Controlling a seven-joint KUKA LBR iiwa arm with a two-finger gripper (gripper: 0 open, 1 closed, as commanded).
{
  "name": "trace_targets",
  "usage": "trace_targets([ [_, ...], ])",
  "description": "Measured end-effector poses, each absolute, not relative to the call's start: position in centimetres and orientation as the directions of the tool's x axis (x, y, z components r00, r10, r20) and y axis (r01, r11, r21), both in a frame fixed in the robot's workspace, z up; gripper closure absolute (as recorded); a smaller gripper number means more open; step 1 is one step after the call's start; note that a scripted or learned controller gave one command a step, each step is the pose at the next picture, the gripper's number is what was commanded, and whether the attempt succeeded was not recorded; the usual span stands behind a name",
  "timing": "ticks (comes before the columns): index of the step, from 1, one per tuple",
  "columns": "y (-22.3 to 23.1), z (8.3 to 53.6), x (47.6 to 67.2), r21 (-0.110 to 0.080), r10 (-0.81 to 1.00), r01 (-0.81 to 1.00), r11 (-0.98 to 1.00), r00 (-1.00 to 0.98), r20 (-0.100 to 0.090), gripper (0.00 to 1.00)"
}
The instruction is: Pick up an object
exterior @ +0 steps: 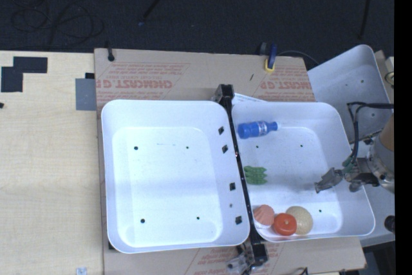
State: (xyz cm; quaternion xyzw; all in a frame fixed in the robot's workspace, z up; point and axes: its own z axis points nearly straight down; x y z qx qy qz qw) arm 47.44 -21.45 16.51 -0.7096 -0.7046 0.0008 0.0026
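Over at 3 o'clock in the right bin (325, 114), gripper (329, 181) poking in from the edge, low over the floor. Can't tell from this angle whether the fingers are spread or pressed together, too small and dark. Nothing visibly pinched between them, so counting it as empty-handed for now.

Candidates all sitting in that same bin: blue bottle (257, 129) lying on its side up at 11 o'clock, green thing (255, 174) at 9 o'clock near the divider, and a tight little cluster at 7 o'clock, pink piece (263, 214), red round piece (284, 224), tan ball (300, 219), all touching or nearly. Left bin (129, 114) just bare floor.

Stuff that could go sideways:
- Going for the cluster: neighbours jammed together, fingers likely landing on two at once or shoving one away.
- Cluster hugging the bin wall, so risk of clipping the rim.
- Bottle round and on its side, likely to roll off a sloppy pinch.
- Green thing looks flat, easy to close above it.
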Motion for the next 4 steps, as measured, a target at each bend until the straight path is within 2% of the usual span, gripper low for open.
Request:
trace_targets([
  [4,-21.45,16.51,47.44,-0.005,1.000,1.000,-0.007,0.007,0.003,0.00],
])
